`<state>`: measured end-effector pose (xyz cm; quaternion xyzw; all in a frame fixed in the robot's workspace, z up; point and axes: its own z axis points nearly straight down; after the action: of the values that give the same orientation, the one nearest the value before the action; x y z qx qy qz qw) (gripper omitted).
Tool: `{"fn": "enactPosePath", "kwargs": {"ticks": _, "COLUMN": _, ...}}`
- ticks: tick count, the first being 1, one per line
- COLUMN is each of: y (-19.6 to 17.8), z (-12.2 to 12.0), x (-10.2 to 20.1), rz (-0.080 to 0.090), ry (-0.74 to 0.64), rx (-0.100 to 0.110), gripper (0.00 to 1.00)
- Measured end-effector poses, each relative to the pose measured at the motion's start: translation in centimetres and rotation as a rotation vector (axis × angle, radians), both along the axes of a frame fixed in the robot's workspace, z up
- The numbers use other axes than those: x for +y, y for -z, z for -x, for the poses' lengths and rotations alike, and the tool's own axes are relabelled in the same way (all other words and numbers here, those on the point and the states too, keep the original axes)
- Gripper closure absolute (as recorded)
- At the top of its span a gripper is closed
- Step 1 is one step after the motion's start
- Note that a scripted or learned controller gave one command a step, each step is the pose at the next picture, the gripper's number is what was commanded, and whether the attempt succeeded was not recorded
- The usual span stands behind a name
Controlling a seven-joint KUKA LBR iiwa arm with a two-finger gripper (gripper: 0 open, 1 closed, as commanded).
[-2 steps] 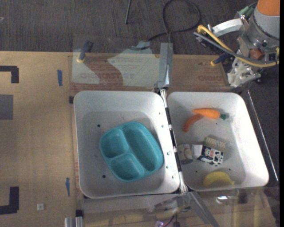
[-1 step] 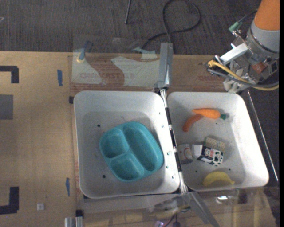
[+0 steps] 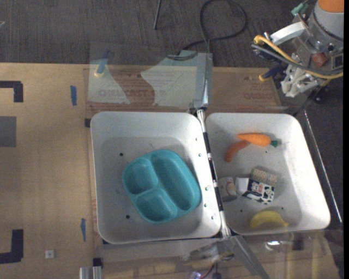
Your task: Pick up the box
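The box point(image 3: 260, 186) lies in the right bin point(image 3: 311, 163), near its middle front; it is small, with a pale patterned top and a dark blue and white side. My gripper point(image 3: 296, 83) hangs beyond the bin's far right corner, above the bench and well away from the box. Nothing is visible in it. The grey arm with its orange band point(image 3: 331, 5) rises from it at the top right.
Beside the box are a small white item point(image 3: 229, 187), a yellow banana point(image 3: 268, 220), an orange carrot point(image 3: 256, 139) and a curved orange piece point(image 3: 234, 149). The left bin point(image 3: 109, 163) holds a teal divided plate point(image 3: 161, 185). Cables point(image 3: 272, 46) trail by the arm.
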<state>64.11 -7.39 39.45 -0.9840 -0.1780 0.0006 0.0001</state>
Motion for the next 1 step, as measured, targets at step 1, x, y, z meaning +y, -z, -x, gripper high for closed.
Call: {"fn": "enactPosePath", "kwargs": {"ticks": 1, "y": 3.65, "z": -0.81, "x": 5.98, "rz": -0.001, "ry": -0.148, "rx": 0.003, "gripper": 1.00}}
